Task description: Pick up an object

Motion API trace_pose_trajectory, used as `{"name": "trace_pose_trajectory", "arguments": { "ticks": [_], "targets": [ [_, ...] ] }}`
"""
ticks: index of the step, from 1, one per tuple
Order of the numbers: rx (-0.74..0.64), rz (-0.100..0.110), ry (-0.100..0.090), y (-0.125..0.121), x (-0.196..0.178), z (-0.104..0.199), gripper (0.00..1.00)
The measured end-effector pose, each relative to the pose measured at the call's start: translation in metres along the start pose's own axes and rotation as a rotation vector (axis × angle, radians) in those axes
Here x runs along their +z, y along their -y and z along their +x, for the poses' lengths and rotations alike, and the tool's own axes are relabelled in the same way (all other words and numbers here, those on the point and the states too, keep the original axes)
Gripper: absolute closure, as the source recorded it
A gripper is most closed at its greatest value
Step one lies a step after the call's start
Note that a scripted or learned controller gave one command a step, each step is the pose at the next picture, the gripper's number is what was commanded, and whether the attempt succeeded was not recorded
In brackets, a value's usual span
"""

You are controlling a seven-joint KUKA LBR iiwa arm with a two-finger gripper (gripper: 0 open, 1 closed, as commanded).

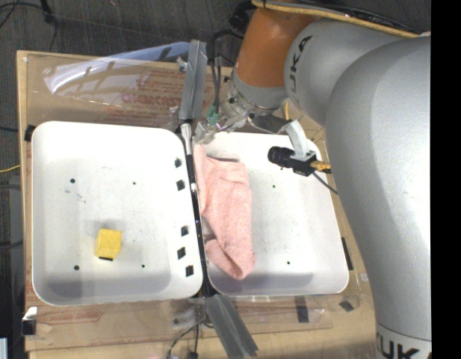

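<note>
Camera view: two white bins [103,286] on a wooden bench [36,88], dark floor around.

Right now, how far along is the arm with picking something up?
Nothing looks lifted. The pink cloth lies along the left edge of the right bin, and the yellow block sits in the left bin. The gripper hovers at the cloth's top end. Grasping and lifting remain.
</note>
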State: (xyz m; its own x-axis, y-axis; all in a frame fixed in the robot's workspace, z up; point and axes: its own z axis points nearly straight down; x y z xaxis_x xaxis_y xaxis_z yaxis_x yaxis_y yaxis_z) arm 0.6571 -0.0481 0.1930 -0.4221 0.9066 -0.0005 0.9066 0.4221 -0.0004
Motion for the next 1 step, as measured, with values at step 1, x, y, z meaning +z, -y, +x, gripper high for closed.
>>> {"name": "trace_pose_trajectory", "arguments": {
  "ticks": [1],
  "targets": [
    [-0.128,-0.001,0.001,0.0325,-0.0652,-0.0096,1.0]
  ]
}}
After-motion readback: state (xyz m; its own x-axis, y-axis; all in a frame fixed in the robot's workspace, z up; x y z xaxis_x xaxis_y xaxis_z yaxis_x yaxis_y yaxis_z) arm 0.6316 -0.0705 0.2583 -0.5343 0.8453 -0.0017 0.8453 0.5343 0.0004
